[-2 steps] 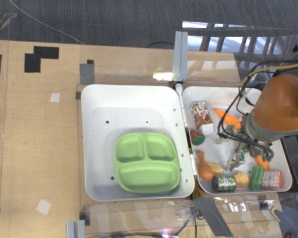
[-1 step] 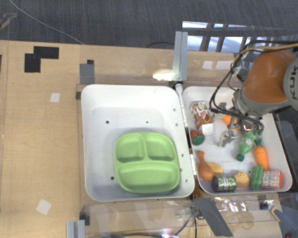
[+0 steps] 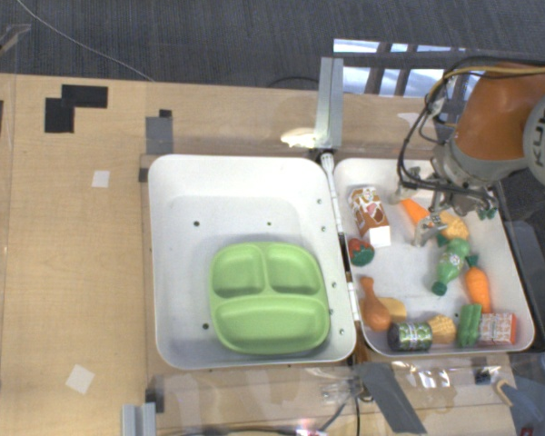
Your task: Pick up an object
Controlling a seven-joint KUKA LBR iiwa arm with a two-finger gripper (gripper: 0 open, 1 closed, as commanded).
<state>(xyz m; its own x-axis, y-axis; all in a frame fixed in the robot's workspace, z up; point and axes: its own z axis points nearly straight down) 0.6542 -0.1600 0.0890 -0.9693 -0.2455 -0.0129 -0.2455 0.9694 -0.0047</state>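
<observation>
— Over the right bin (image 3: 523, 284) hangs the arm's gripper (image 3: 439, 228), low among the toy food.

— Are the jaws apart or together?

— It cannot be told; they are too small and dark.

— Where are the toys?

— A green bottle (image 3: 448, 269) lies just below the gripper, a carrot (image 3: 477, 288) beside it. A green plate (image 3: 269, 296) sits in the left bin (image 3: 177, 198).

toy foods lie scattered in the right bin (image 3: 518, 280) — a carton (image 3: 370, 214) flat near its left wall, a green bottle (image 3: 449, 268) mid-bin, an orange carrot (image 3: 477, 288) beside it, a dark can (image 3: 410, 336) on its side near the front.
</observation>
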